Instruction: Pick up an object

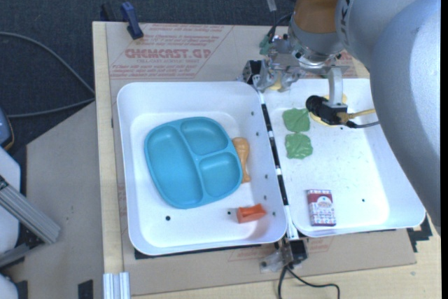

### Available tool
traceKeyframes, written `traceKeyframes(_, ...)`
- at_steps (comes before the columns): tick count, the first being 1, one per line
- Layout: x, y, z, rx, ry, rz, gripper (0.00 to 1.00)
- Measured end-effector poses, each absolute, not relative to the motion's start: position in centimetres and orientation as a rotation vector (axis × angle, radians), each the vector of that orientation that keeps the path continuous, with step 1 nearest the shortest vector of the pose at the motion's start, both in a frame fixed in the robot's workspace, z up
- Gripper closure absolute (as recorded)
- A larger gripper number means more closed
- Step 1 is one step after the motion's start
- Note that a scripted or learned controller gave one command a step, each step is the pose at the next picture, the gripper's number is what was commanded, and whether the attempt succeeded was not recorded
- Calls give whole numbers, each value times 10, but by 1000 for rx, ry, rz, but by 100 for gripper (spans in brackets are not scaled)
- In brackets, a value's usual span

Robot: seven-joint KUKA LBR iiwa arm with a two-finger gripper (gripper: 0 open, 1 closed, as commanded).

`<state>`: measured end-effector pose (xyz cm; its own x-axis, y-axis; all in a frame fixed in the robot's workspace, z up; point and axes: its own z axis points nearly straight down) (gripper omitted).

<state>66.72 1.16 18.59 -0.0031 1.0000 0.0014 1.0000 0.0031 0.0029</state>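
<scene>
My gripper point(271, 75) hangs at the far end of the ridge between the two bins, above the back rims. In the right bin point(364, 171), two green leaf-shaped pieces lie close by: one point(296, 120) just in front of the gripper and another point(299, 145) below it. A small red and white box point(320, 207) rests near that bin's front edge. The left bin point(133, 143) holds a blue divided plate point(193, 161), a tan piece point(241, 150) against the plate's right side, and an orange block point(250, 213) near the front.
The grey arm point(392, 45) with its orange band covers the right bin's far right corner. A blue clamp point(131, 19) sits on the cardboard sheet behind the left bin. The bench drops off to dark floor at the left.
</scene>
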Motion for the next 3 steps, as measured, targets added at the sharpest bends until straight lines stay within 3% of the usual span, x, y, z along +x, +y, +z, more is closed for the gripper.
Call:
traceKeyframes(1,595,65,184,2222,2225,-2,100)
traceKeyframes(2,551,10,246,2222,2220,-1,100)
traceKeyframes(3,528,82,212,2222,2225,-3,100)
